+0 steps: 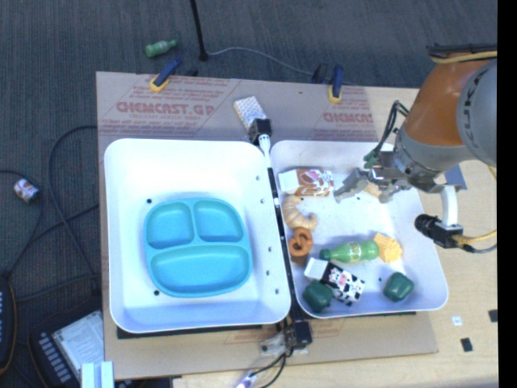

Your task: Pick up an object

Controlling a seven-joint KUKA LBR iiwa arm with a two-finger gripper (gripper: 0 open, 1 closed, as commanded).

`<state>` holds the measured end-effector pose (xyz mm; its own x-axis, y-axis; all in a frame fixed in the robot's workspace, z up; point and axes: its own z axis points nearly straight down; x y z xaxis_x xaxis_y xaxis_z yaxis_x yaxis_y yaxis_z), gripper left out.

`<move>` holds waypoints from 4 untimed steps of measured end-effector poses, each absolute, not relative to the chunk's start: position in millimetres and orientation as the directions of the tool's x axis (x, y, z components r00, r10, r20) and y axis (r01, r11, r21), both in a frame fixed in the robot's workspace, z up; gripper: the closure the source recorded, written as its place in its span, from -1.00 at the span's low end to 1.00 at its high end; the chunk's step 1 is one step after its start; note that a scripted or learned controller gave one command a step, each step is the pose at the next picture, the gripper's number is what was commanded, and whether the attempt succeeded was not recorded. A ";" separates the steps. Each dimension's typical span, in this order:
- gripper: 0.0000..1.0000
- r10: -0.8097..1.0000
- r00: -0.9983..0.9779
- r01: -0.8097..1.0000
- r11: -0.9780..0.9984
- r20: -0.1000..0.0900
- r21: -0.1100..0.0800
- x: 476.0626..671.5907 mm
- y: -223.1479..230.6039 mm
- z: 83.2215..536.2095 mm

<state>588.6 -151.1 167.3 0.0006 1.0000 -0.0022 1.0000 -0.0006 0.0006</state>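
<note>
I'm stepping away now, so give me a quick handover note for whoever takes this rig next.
Gripper: over the right bin's upper part, holding nothing visible; finger state unclear.
Items: snack packet, croissant, pretzel, green bottle, cow toy, two green pieces and, all in the right bin.
Left bin: blue tray.
Done: nothing picked.
Left: grasp one item and lift it.

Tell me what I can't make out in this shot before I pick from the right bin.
- Hand, camera view: blurred, so its finger state and whether it holds anything are unclear.
- Right bin far corner, camera view: covered by the arm.
- Packet print, camera view: too small to read.
- Black-and-white toy, camera view: partly overlapped by neighbours, shape uncertain.
</note>
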 end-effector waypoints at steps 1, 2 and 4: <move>-1.00 1.000 0.001 0.999 -0.001 -0.007 0.035 659.6 -142.4 114.2; -1.00 1.000 -0.001 1.000 0.001 -0.002 0.004 669.2 -158.7 193.2; -1.00 1.000 0.001 1.000 -0.001 0.001 -0.007 667.4 -159.8 85.3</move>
